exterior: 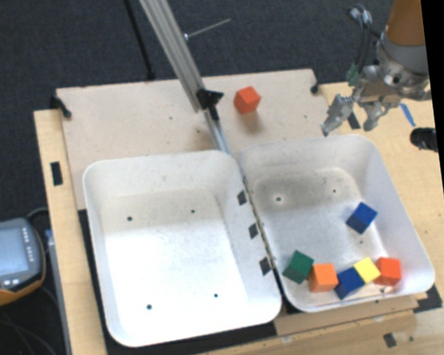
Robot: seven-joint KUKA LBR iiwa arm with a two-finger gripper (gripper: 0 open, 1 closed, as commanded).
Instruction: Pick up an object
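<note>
1. Nearest the camera, six cubes are gathered along the near wall of the right bin (383,185): a green cube (298,266), an orange cube (324,276), a blue cube (349,282), a yellow cube (366,269) and a red-orange cube (388,270); they lie close together, some touching.
2. A second blue cube (361,217) is seen apart from the row, near the right wall, with free space around it; it is judged the easiest to pick.
3. One orange cube (247,100) rests on the bench (119,121) beyond both bins.
4. The gripper (353,116) is held above the far right corner of the right bin, its fingers spread and nothing between them.
5. The left bin (100,228) holds no cubes.
</note>
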